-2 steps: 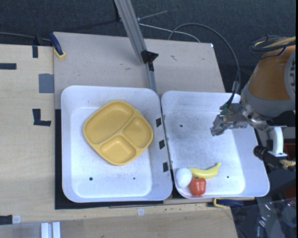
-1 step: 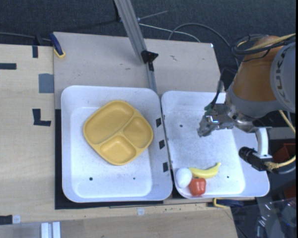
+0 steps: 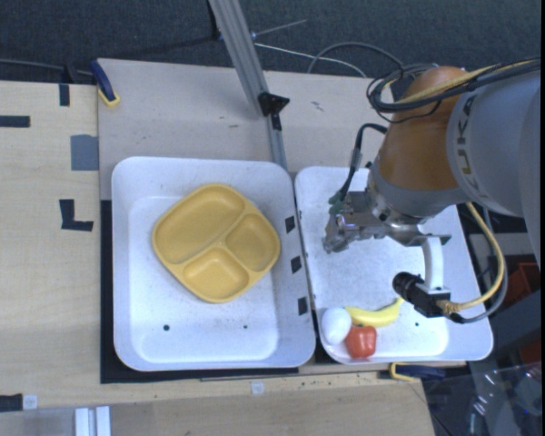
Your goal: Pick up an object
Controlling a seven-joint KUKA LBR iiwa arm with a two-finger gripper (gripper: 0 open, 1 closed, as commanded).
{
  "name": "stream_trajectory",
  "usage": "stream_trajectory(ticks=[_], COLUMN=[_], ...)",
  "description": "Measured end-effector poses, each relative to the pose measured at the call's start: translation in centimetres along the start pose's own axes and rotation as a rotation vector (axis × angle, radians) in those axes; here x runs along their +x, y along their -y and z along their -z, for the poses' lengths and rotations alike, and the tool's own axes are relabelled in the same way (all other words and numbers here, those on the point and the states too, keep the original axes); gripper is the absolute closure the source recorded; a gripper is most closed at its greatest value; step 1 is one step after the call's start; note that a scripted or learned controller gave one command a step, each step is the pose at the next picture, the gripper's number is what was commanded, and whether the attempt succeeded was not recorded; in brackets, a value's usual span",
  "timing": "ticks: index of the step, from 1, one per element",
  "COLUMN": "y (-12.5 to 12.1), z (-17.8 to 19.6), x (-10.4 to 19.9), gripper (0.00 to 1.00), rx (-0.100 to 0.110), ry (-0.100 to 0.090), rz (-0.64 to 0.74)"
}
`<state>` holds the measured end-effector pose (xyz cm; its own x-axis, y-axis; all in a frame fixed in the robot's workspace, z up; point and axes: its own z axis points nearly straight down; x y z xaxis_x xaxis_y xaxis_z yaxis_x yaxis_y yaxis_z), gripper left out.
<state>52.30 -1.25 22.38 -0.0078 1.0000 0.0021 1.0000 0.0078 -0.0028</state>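
Yellow banana (image 3: pixel 378 314), white egg (image 3: pixel 335 322) and red pepper (image 3: pixel 361 341) crowd the right bin's (image 3: pixel 459 339) corner; gripper (image 3: pixel 339 235) grip unreadable; a grab risks wall contact.

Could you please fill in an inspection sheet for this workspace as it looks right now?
Surface: two white bins; left bin, right bin.
Job's things: banana, red pepper and white egg clustered at the right bin's near edge.
Clutter: yellow divided plate in the left bin.
Grippers: tool over the right bin, away from the cluster.
Cables: black and yellow cables along the arm.
Surroundings: slanted metal pole.
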Motion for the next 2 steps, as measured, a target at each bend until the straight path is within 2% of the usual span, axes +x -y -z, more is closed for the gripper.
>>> stream_trajectory(ticks=[2], y=[0.1], z=[-1.5], x=[10.4], gripper=[1.0], rx=[0.001], ry=[0.001], rz=[-0.001])
